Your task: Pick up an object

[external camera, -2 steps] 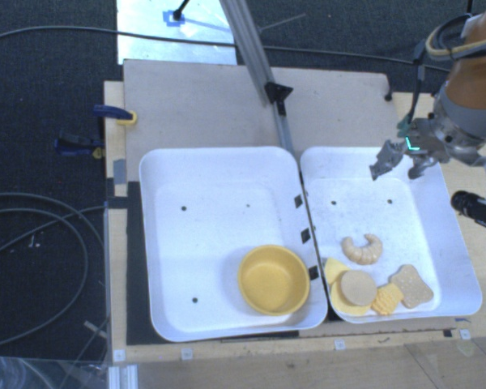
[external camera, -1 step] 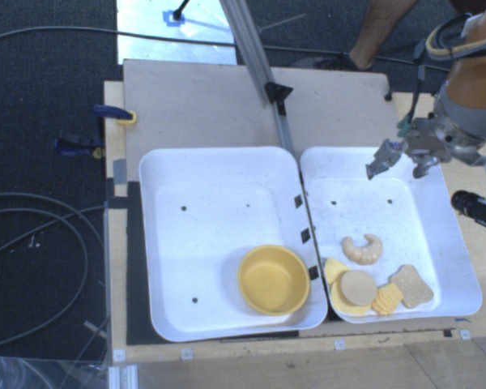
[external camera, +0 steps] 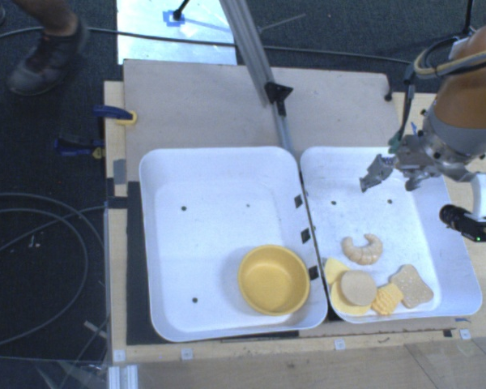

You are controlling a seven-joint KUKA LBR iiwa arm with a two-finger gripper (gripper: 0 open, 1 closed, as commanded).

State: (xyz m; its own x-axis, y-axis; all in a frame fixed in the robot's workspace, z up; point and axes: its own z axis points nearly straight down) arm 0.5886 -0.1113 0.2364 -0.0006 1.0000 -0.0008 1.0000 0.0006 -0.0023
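While jaws (external camera: 395,175) hover, croissant (external camera: 363,249) lies below.

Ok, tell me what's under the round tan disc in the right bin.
The round tan disc lies on a yellow piece, overlapping its lower right part, with a waffle-like piece at its edge. Whatever else sits beneath is covered.

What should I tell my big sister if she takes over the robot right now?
Gripper: hovering over the upper part of the right bin, fingers spread open, nothing between them.
Right bin's near end: croissant, round cookie lying on a yellow piece, waffle-like piece, toast slice.
Left bin: yellow bowl near its lower right corner.
Done: nothing picked up yet.
Left: lower onto one item, probably the croissant since it lies nearest, close, lift.
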